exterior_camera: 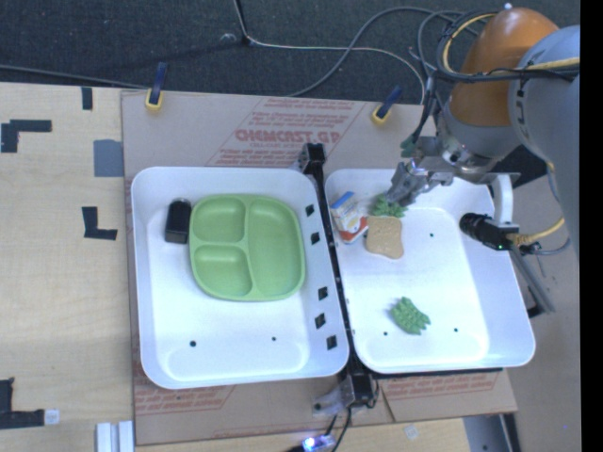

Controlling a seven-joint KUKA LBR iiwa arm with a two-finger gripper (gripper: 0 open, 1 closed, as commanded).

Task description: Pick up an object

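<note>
The grey arm point(551, 83), with its orange band point(497, 45), reaches in from the right over the far edge of the right bin point(471, 347). Its gripper point(403, 194) points down and to the left, close to the bin's far wall. The tip sits right at a small leafy green toy piece point(384, 206) lying on the bin floor. Whether the gripper is spread or closed cannot be told from this slant, and it cannot be told whether the green piece sits inside its grasp or just beside it.

Touching the near side of that green piece is a tan, bread-like slice point(384, 239), lying flat. Just to the left of both, against the bin's left wall, lies a small packet point(347, 217) in white, blue and orange-red. A second leafy green piece point(410, 316) lies well apart from these, toward the near side of the same bin.

The left bin point(236, 351) holds a pale green divided plate point(248, 248) with three compartments, set flat in the middle. A small black block point(177, 221) lies just beside the plate's left rim.

Both bins rest side by side on a cardboard sheet point(273, 130) with red print, which lies on the wooden tabletop point(57, 281). Two yellow and blue clamps point(155, 92) grip the sheet's far edge.
</note>
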